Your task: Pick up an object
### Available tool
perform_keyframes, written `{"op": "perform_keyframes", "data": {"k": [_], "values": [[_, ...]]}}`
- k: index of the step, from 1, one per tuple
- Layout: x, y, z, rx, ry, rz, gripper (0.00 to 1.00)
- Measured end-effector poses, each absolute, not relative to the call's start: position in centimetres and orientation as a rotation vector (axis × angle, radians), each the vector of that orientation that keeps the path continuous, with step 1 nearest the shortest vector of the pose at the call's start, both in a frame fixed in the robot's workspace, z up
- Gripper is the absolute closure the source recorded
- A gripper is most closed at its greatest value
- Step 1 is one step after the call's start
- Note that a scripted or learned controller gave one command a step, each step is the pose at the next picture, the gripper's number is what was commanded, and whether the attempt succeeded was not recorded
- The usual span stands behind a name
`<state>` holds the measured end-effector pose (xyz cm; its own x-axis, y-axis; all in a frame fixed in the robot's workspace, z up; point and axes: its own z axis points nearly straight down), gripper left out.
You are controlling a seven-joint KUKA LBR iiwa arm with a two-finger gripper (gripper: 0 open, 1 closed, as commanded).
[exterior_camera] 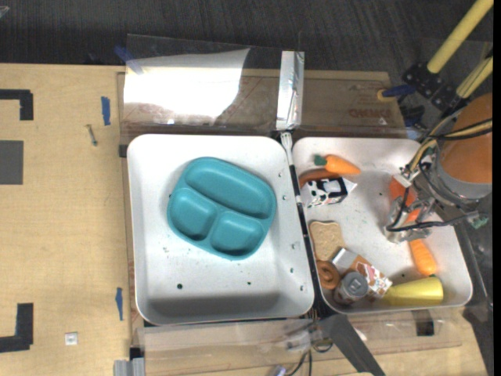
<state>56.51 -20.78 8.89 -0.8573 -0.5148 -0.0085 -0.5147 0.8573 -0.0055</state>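
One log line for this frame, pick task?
arm: over right bin | hand: low by orange carrot | grasp: unconfirmed | left bin: teal tray

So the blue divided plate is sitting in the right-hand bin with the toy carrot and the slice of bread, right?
Not quite. The camera view shows the blue divided plate alone in the left bin. The toy carrot and the slice of bread lie in the right bin, as you said.

1. Bright, even overhead light; strong white glare on the clear panel (188,88) behind the left bin (149,288).
2. Soft shadows along that bin's front wall.
3. Slightly soft focus throughout.
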Motion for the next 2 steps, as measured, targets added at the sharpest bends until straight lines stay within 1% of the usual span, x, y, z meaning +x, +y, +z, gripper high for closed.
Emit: {"op": "perform_keyframes", "data": {"k": [1, 2], "values": [[56.5, -20.8, 8.9, -0.836, 3.018, -0.004, 0.00], [53.2, -21.5, 9.1, -0.883, 2.989, 0.000, 0.00]]}}
